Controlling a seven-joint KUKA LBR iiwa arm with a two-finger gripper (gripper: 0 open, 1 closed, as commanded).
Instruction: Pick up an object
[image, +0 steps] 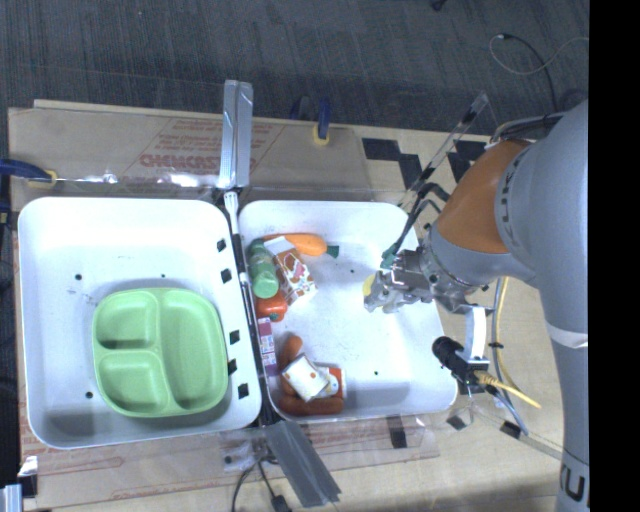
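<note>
My gripper (385, 291) is low over the right part of the right bin (400, 360), at the end of the grey arm with the orange band. It is apart from the objects piled along this bin's left side. These are an orange carrot (302, 244), a green bottle (263, 273), a small red and white carton (294, 279), a brown sausage-like piece (289, 349) and a white box (306, 378) lying on a red item (325, 399). A small yellowish patch shows at the gripper's tip, too small to identify.
The left bin (60, 240) holds a green compartment tray (160, 350). A metal divider (236, 130) runs between the bins at the back. Cables and a black fitting (455, 358) hang beside the arm at the right bin's right edge.
</note>
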